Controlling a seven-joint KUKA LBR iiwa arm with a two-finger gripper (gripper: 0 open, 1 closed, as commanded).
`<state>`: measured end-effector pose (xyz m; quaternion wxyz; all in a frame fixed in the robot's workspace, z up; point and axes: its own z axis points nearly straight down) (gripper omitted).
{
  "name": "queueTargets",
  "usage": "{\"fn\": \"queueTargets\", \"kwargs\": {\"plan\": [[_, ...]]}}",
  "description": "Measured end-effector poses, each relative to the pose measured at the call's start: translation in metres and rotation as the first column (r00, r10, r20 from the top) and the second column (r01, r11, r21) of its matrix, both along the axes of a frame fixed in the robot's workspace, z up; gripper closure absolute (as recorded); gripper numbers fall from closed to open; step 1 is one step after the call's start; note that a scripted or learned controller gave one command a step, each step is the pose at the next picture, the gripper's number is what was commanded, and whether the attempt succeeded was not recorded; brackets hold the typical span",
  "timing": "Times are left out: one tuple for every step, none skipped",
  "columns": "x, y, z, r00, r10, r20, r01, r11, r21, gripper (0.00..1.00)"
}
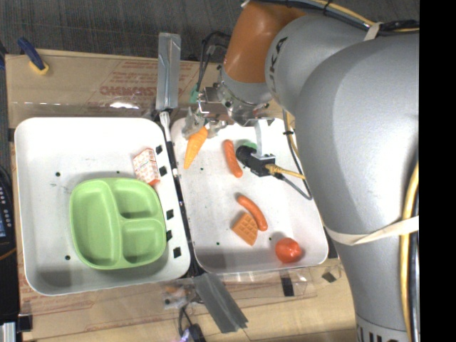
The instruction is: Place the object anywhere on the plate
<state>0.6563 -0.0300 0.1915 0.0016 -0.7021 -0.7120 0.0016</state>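
Grey arm [356, 155] filled the right side, nearest the camera. Its gripper [201, 123] hung at the far left corner of the right bin [214, 251], closed on the top of a toy carrot [193, 147]. That carrot pointed down above the bin floor. A green plate [117, 223] lay in the left bin [43, 155].

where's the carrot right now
The carrot is at the top left corner of the right bin, tilted, just under the claw, with a sausage to its right.
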Motion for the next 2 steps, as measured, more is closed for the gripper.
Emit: {"fn": "queueTargets", "kwargs": {"plan": [[-0.0621,0.0663,-0.0007,0.979,0.205,-0.002,-0.205,0.979,0.001,1.0],[-0.062,0.0657,-0.0006,0.979,0.205,-0.002,-0.205,0.979,0.001,0.0]]}}
